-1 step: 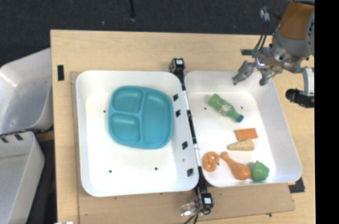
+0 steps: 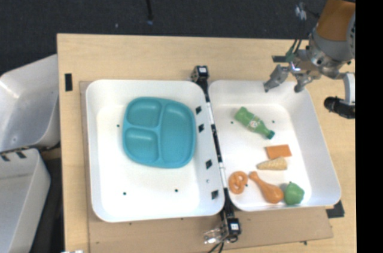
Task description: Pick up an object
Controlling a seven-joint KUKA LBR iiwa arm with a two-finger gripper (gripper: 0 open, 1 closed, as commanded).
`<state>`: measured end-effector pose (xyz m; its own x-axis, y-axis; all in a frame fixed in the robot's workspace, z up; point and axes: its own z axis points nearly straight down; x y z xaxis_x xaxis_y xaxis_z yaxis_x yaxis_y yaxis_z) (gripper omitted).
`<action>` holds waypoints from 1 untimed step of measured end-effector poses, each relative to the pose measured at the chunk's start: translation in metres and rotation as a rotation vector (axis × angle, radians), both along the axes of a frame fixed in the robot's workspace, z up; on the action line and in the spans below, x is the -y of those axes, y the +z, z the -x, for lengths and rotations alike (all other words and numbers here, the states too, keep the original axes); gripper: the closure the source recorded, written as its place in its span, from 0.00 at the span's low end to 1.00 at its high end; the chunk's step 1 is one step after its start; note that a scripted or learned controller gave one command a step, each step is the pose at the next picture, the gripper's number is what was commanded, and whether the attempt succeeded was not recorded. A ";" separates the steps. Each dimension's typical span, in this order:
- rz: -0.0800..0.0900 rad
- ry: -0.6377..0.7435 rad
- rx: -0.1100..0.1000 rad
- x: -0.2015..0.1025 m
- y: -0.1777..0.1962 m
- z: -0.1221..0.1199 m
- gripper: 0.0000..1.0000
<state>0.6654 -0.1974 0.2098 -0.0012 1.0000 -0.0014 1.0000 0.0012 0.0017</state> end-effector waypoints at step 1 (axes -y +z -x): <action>0.001 -0.001 -0.004 -0.005 -0.048 0.008 0.00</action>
